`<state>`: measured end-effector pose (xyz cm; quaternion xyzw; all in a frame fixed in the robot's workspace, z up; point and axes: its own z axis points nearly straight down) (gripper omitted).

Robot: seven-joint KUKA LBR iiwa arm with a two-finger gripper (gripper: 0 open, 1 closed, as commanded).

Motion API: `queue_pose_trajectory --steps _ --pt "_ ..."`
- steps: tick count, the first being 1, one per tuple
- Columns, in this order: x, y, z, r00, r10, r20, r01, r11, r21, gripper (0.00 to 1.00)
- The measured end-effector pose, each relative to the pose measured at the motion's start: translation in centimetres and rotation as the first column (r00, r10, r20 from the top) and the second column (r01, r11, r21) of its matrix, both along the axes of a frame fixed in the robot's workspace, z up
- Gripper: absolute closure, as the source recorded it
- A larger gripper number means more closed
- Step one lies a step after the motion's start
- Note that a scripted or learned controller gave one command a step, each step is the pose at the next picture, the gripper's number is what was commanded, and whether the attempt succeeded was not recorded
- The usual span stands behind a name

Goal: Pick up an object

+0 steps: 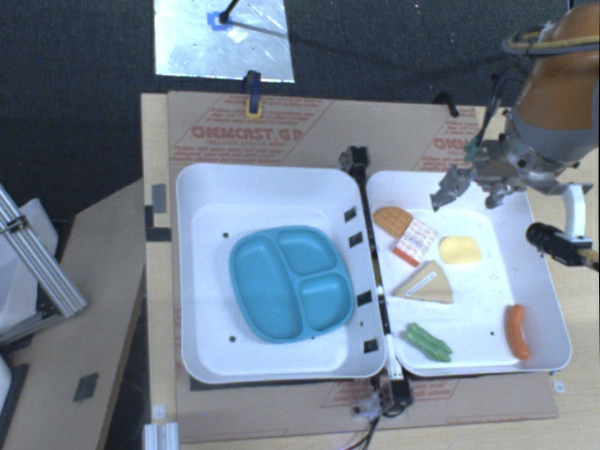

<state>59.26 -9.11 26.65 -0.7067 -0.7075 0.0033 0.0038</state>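
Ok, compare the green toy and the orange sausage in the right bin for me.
Colour: the green toy is dark green, the sausage orange-red.
Pose: the green toy lies slanted across the bin floor, while the sausage runs nearly straight toward the front rim.
Place: the green toy sits by the front-left corner near the divider; the sausage sits by the right wall.
Both are small, elongated pieces lying flat in the right bin, apart from the other items.

We see a smooth grey rounded arm (561, 111) with a glossy orange band (572, 31) around its upper segment, thin dark cables (497, 92) running beside it, and a grey metal hand (473, 187) of angular, bracket-like parts.
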Motion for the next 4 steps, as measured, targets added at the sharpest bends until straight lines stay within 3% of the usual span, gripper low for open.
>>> queue_pose_trajectory --steps 1,3,4 --pt "0.2 0.0 0.6 1.0 0.002 0.012 -0.002 1.0 -0.001 0.0" --pt "1.6 0.7 -9.8 1.0 0.001 0.009 -0.001 1.0 -0.001 0.0" --pt "0.7 0.6 -15.5 1.0 0.0 0.008 0.0 1.0 -0.001 0.0"
